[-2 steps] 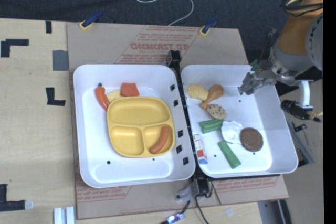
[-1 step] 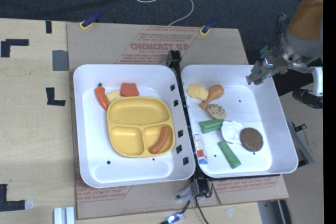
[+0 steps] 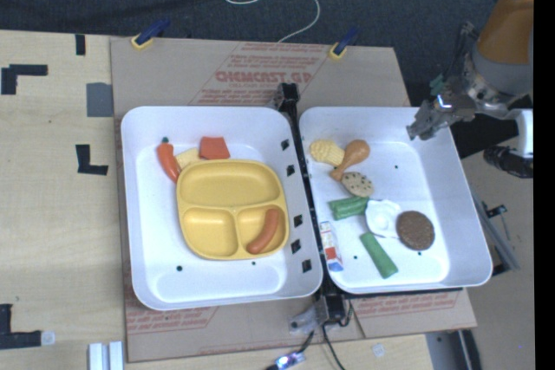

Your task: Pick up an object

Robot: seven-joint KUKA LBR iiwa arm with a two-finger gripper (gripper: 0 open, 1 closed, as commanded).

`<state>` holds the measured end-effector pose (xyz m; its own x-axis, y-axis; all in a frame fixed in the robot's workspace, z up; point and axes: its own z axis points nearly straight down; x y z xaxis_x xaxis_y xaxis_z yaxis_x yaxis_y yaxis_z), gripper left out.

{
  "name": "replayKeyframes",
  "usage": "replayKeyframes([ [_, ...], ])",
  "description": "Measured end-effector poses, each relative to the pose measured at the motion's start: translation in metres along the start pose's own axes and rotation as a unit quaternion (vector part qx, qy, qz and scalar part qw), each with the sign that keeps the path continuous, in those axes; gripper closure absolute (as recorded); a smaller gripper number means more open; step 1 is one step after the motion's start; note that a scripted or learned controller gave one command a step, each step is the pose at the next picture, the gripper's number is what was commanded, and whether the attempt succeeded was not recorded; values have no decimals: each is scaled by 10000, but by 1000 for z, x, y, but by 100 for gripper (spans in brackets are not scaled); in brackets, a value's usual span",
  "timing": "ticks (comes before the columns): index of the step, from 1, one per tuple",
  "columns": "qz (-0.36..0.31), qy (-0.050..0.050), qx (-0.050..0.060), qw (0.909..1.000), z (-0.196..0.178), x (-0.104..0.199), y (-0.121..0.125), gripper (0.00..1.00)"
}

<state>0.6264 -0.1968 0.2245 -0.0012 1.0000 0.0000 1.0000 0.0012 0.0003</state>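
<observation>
STEP: approach, nothing grasped | GRIPPER [image 3: 427, 124]: at right bin [image 3: 451, 186] 1 o'clock rim, opening indeterminate | TARGETS: drumstick [image 3: 351, 157], patty [image 3: 415, 230] at bin centre | NEXT: descend toward 8 o'clock.

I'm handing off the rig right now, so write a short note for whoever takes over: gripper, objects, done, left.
Gripper: over the right bin's far right corner, holding nothing visible; finger state unclear.
Right bin: drumstick, cookie, brown patty, two green pieces.
Left bin: yellow divided plate with a sausage; a carrot beside it.
Done: nothing picked.
Left: descend, grasp one object, lift.
</observation>
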Motion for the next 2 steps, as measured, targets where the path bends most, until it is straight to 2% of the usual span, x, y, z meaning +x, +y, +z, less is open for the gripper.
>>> replayKeyframes([
  [1,-22,10,6,10000,-9,50,-8,100],
  [2,-23,5,17,10000,-1,112,-13,100],
])
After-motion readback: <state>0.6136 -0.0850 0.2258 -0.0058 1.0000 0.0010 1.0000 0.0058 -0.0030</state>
